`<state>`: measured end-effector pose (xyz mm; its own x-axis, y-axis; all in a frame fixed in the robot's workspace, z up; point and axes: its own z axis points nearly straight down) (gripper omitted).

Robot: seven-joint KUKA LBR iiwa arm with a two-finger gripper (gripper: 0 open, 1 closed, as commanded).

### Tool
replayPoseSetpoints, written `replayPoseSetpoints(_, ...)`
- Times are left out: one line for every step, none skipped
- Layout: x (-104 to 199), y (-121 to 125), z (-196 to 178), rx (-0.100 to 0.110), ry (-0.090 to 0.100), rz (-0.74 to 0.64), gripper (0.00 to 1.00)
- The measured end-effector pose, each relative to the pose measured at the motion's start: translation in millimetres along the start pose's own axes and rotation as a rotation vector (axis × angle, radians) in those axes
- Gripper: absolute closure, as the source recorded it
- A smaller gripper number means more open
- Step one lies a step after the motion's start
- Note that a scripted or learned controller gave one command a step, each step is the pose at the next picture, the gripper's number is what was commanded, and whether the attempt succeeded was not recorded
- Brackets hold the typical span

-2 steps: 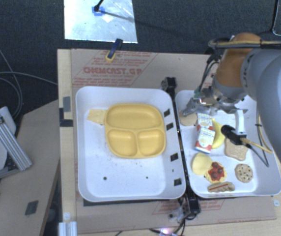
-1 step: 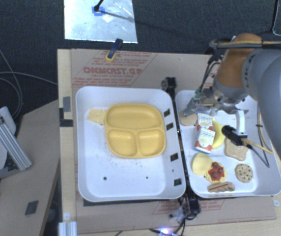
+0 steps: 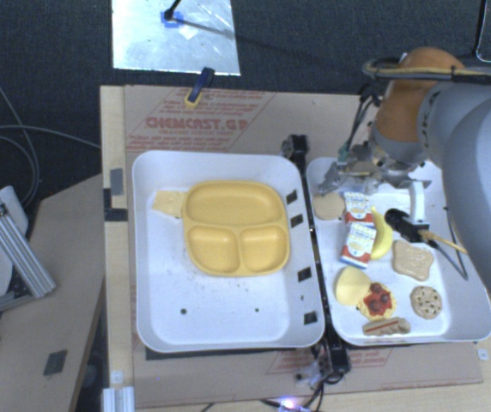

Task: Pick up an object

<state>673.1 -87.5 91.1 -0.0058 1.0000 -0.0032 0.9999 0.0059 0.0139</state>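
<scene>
We find the claw point(image 3: 354, 172) low at the far end of the right bin point(image 3: 469, 320), just beyond the juice carton point(image 3: 358, 230); whether it is clenched or released we cannot tell. Around the carton lie a banana point(image 3: 383, 237), toast point(image 3: 413, 260), a cookie point(image 3: 426, 301) and a small pizza point(image 3: 377, 299). Left of the carton, the other bin point(image 3: 155, 312) holds a yellow divided tray point(image 3: 234, 227).
</scene>
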Motion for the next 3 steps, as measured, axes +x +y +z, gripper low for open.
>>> replayPoseSetpoints(40.1, -40.4, -101.6, 0.003, 0.005, -0.003, 0.0)
replayPoseSetpoints(-20.7, -68.1, 11.7, 0.02, 0.002, 0.01, 0.0)
replayPoseSetpoints(-17.0, -63.7, -5.2, 0.009, 0.002, 0.004, 1.0)
